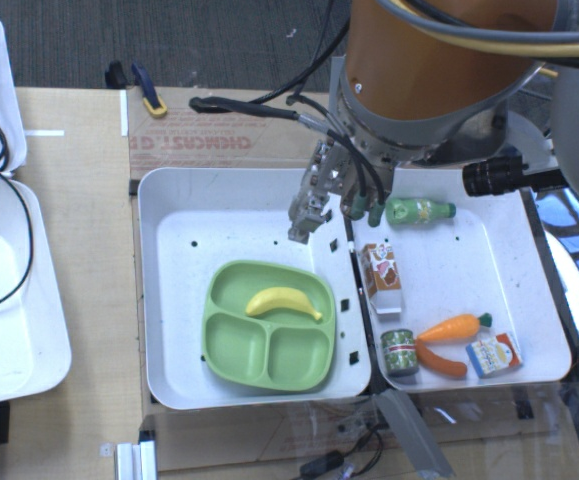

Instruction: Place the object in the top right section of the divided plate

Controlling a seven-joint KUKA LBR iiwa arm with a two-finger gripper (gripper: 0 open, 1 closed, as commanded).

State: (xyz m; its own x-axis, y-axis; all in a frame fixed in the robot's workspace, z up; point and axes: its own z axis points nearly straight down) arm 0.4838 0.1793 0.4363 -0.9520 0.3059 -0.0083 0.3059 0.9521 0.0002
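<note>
We see the grey arm (449,58) with its broad orange band filling the upper right, reaching down over the tabletop (79,128) toward the seam between the two white bins. The left bin (169,268) holds a green divided plate (268,326) with one long section across its far side and two smaller ones nearer the camera. The right bin (529,268) carries the loose items. The claw (314,213) hangs above the left bin's far right part, just beyond the plate's far right corner and apart from it; we cannot tell whether its fingers are spread or pressed together, and nothing is visibly pinched. A yellow banana (284,302) lies in the plate's long far section, reaching toward its right end. In the right bin, a green bottle (421,210) lies on its side near the far wall, a small red and white carton (383,278) sits beside the dividing wall, an orange carrot (451,330) lies near the front, a small box (493,355) is just beside it, and a green-labelled can (400,351) stands at the front left corner.
</note>
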